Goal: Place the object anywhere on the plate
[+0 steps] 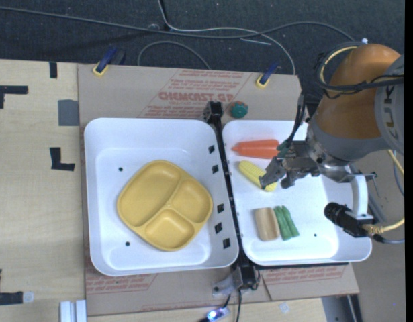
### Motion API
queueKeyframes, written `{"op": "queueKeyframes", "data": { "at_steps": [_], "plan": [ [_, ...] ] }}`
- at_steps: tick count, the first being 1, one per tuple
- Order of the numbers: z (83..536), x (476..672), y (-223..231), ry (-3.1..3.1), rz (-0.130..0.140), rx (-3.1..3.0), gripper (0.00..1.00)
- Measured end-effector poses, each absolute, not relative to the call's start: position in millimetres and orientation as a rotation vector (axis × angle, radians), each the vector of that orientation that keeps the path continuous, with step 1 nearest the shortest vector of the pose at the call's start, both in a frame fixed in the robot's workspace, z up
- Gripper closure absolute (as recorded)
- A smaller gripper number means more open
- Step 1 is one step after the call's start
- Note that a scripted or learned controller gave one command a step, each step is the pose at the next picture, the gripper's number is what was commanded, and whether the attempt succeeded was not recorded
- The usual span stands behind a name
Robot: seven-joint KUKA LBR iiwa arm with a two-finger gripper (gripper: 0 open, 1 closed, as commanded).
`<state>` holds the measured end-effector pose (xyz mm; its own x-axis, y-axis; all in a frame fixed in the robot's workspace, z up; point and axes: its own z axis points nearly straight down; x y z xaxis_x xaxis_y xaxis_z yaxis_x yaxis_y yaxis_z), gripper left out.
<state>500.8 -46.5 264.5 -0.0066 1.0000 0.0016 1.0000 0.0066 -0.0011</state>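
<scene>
The corn cob [254,174] lay in the right bin [327,247], the pincer [276,176] at its end, fingers spread beside it; the yellow plate [164,204] sat in the left bin [102,180].

Light: shining evenly and brightly from overhead.
Shadows: lying soft under the plate [164,204].
Focus: blurring slightly throughout.

Yellow three-compartment plate [164,204] flat in left bin, yellow corn cob [254,174] lying in right bin, under the claw [276,177]
</scene>
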Motion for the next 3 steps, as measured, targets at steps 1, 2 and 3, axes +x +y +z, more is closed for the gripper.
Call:
{"op": "queueKeyframes", "data": {
  "at_steps": [1,2,3],
  "plan": [
    [256,505.2,13,-2.227,0.002,-2.212,1.0],
    [245,528.1,59,-2.226,0.003,-2.214,1.0],
    [245,533.6,109,-2.227,0.002,-2.213,1.0]
  ]
}}
